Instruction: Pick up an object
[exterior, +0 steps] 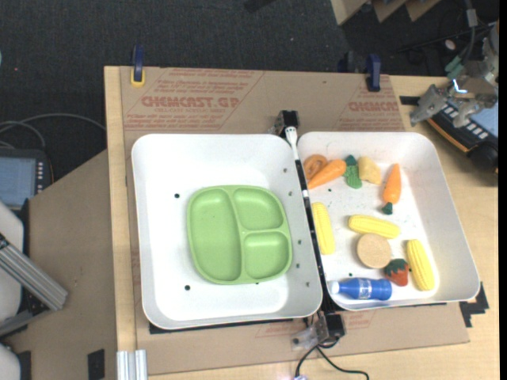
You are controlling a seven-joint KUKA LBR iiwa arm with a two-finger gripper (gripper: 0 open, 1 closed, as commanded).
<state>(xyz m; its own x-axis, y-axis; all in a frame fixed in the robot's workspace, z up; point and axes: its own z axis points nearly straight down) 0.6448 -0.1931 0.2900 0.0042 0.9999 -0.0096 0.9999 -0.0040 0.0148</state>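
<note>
We see a smooth green 3-compartment plate [238, 233] in the left bin [150, 212]; glossy plastic foods like a carrot [391, 183] fill the right bin [451, 212].

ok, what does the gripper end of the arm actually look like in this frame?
What looks like the gripper sits at the upper right, just beyond the right bin. It is light grey metal and angular, with black sections behind it and a small bright white-blue spot above. Dark cables run up beside it. It is too blurred to read any markings.

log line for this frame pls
phase: pre-pick | left bin: green plate | right bin: toy food, blue bottle | nothing held
</note>
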